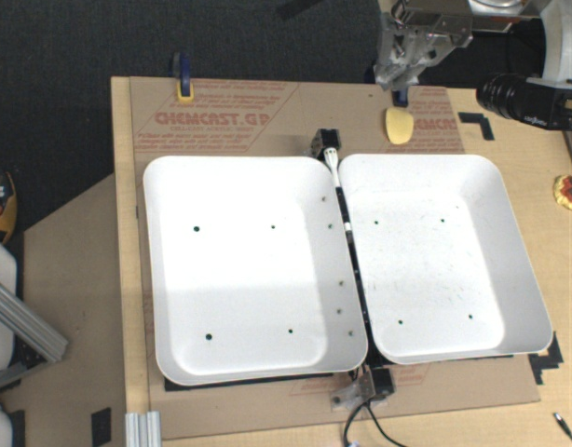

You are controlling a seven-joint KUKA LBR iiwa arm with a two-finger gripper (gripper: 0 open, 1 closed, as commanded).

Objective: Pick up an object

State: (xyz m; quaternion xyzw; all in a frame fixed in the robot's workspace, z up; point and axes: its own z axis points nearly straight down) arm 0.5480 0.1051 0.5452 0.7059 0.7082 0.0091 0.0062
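A: Brown board [221,110] printed with red lettering covers our bench, with dark carpet past it. What do we have to pick?

B: We cannot tell for sure. The likeliest thing is a small yellow rounded piece [399,126] lying on the board, just beyond the far rim of the right bin [510,203], near that bin's far-left corner. A bit of blue sits right above it, so it may be a clamp.

A: And the gripper [398,77]?

B: We see it beyond the right bin too, just past the yellow piece and pointing down at it. Nothing shows in its grasp. Whether it is open or closed we cannot tell, as its tip is small and blurred.

A: What else lies around the right bin?

B: Touching its left side is the left bin [160,250], with a black strip [347,240] running down the seam between them and a black fitting [325,142] at the far end. Both bin floors carry a few small dark dots. Farther left on the board's far edge we see a blue and yellow clamp [183,77]. At the near end of the seam a cable [365,417] trails off the board. To the right of the right bin, something red and yellow [565,190] sits at the edge of our view.
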